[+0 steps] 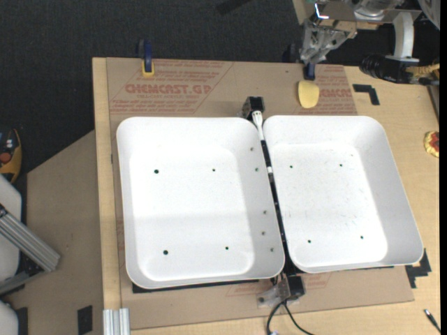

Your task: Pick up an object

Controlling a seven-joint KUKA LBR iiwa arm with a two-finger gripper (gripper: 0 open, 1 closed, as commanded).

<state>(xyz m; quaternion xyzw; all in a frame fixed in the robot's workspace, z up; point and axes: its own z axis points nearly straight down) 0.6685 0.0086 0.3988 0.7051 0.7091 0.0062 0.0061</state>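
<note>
Red print reading "CHEMCAST GP" stands on the brown board [174, 86] behind the bins.

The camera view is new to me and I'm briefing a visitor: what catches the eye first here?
Two shallow white bins, left bin and right bin, sit side by side on a brown board. A small yellow object lies on the board just beyond the right bin, with the gripper hanging above it at the top.
</note>
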